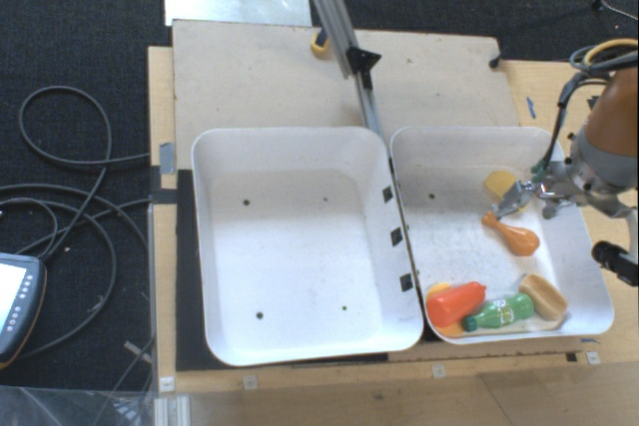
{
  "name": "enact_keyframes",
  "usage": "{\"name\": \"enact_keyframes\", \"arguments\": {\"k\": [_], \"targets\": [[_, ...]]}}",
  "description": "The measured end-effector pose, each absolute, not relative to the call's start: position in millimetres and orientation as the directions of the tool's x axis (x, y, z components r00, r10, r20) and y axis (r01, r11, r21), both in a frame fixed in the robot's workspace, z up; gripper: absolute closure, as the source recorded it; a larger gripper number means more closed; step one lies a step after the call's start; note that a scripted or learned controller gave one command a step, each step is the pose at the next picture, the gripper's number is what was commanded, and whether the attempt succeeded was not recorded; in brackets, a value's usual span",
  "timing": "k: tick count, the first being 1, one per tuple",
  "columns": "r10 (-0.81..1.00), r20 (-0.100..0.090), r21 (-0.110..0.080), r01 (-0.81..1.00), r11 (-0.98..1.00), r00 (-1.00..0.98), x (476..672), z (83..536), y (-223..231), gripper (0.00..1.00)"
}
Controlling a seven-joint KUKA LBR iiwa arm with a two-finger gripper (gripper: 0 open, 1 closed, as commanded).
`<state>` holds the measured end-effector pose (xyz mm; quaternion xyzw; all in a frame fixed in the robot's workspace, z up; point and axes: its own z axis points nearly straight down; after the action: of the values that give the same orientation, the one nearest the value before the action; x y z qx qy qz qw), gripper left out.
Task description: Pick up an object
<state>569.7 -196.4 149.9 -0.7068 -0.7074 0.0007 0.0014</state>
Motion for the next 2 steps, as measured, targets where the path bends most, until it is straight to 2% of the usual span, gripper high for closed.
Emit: {"name": "enact_keyframes", "arguments": {"k": [1,2], "targets": [[1.000,0.002,-0.004,1.000,0.000,0.000,569.2,98,-196,0.00],[1.000,-0.001,0.004,1.000,0.001,-0.001,571.2,112,-197,1.00]]}}
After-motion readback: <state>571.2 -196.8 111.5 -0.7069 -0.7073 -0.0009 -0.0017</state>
